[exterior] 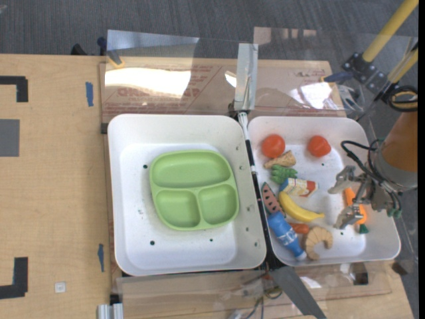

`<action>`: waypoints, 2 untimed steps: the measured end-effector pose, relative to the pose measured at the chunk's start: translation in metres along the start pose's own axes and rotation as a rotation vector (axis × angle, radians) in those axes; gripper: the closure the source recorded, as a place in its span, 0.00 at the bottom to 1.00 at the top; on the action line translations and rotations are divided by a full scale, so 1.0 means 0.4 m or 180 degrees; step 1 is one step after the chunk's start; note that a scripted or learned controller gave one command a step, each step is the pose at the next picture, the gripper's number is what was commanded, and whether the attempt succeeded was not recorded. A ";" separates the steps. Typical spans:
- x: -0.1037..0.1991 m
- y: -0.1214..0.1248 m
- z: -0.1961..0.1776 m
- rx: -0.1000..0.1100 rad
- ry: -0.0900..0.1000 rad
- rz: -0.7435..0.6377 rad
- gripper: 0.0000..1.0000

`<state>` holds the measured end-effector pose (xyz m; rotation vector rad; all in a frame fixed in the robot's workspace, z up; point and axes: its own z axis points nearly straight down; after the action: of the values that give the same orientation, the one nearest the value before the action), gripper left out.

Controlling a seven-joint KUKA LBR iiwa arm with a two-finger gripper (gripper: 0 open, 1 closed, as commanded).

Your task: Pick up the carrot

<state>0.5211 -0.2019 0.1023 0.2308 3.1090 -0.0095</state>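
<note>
The carrot (pixel 356 213), small and orange with a green top, lies on the floor of the right bin (pixel 382 244) near its right wall. My gripper (pixel 346 197) hangs directly over it, reaching in from the right. Its two metal fingers (pixel 343 176) stand apart, one on the far side of the carrot and one on the near side, so the gripper is open. Parts of the carrot are hidden behind the finger metal. I cannot tell whether the fingers touch it.
The right bin also holds two red tomatoes (pixel 273 145), a banana (pixel 300 209), a watermelon slice (pixel 268 198), a blue bottle (pixel 284 231), a croissant (pixel 319 239) and a green vegetable (pixel 282 173). A green divided plate (pixel 194 188) sits in the left bin (pixel 126 178).
</note>
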 end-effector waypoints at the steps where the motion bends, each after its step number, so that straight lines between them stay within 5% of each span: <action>1: -0.007 0.002 -0.028 0.0006 -0.0028 -0.0005 1.00; 2: -0.006 0.002 -0.027 0.0004 -0.0024 -0.0005 0.00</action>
<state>0.5234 -0.2013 0.1130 0.2279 3.1018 -0.0123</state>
